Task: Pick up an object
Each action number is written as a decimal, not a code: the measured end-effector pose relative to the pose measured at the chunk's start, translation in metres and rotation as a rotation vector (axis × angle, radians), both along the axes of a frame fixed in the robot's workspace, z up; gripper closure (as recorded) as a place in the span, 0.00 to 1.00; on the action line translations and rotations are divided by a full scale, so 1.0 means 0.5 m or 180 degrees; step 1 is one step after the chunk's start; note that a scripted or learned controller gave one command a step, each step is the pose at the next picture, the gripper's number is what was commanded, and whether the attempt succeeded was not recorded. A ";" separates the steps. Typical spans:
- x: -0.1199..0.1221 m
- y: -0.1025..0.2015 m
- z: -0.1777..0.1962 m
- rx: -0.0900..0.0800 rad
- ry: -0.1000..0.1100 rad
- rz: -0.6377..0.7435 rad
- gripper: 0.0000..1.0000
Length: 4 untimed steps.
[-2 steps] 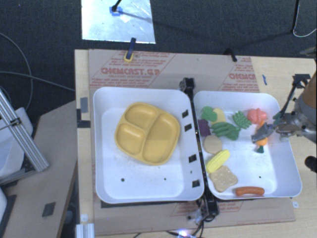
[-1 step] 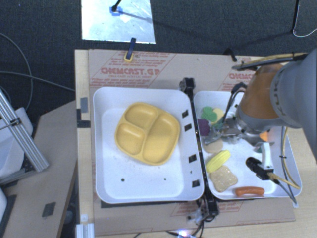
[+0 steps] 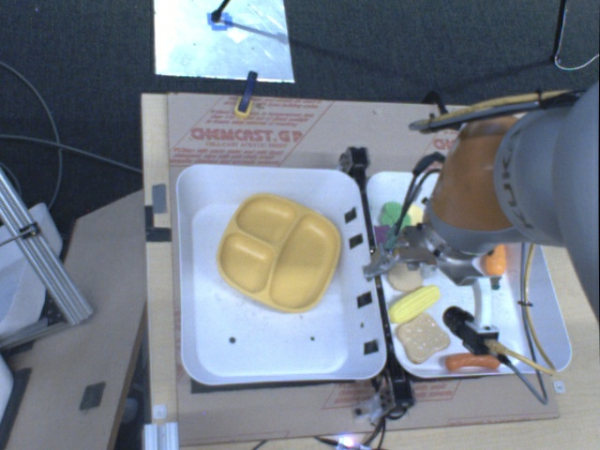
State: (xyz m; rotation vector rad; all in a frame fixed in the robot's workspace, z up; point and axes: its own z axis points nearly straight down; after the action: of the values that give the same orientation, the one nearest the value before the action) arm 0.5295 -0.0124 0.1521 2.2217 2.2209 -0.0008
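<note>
**A:** Camera view, entry one. Task status?

**B:** Judged open. The tool (image 3: 394, 262) hangs low over the right bin (image 3: 555, 343), near its left wall. Nothing can be seen lifted clear of the bin floor, so the pick is not yet made. Approach looks largely complete. Closing on something and raising it remain.

**A:** Tool condition?

**B:** Cannot tell whether it is apart or together, since the wrist and grey arm cover it from above.

**A:** Contents of the right bin, relative to the tool?

**B:**
- Pale round piece (image 3: 405, 277): directly under the tool, touching or very nearly so. This is the likeliest candidate.
- Corn cob (image 3: 413, 303): just beside the pale piece on the near side, lying aslant.
- Cracker (image 3: 424, 337): nearer the front edge, apart from the tool.
- Orange stick (image 3: 472, 363): at the front wall, well apart.
- Green and purple piece (image 3: 391, 214): behind the tool, near the back left corner.
- Orange piece (image 3: 496, 259): to the right, partly hidden by the arm.

**A:** Left bin?

**B:** The left bin (image 3: 202, 350) holds one yellow divided plate (image 3: 279, 251), lying flat near the centre. It is well apart from the tool, across the divider between the bins.

**A:** Carrier?

**B:** Both bins sit on the tabletop (image 3: 246, 131).
</note>
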 end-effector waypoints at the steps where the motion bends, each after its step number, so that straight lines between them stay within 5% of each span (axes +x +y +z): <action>1: 0.019 -0.008 0.068 0.0001 -0.0014 0.0013 0.00; 2: 0.065 -0.063 -0.030 0.0056 -0.0030 0.0048 0.00; 3: 0.066 -0.033 -0.020 0.0132 -0.0008 0.0097 1.00; 4: 0.088 0.000 -0.009 0.0132 0.0110 0.0066 1.00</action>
State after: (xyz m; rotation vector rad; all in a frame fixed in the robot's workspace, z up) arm 0.5736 -0.0126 0.1474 2.2362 2.2823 0.0071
